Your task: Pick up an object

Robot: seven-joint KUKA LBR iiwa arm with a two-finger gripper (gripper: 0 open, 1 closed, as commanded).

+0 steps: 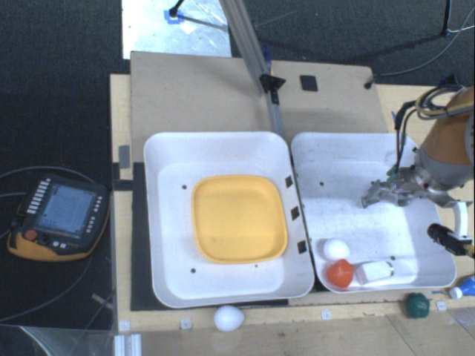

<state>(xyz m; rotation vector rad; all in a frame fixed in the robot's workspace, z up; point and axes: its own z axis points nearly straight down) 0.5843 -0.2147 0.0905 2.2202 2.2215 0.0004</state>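
Claw above right bin, yellow plate left

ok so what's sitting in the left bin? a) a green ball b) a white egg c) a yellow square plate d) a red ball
c: the yellow square plate lies flat in the left bin, while the red ball sits in the right bin and the green ball is outside on the bench.

No readable text, labels or numbers, pendant screen too blurred to read
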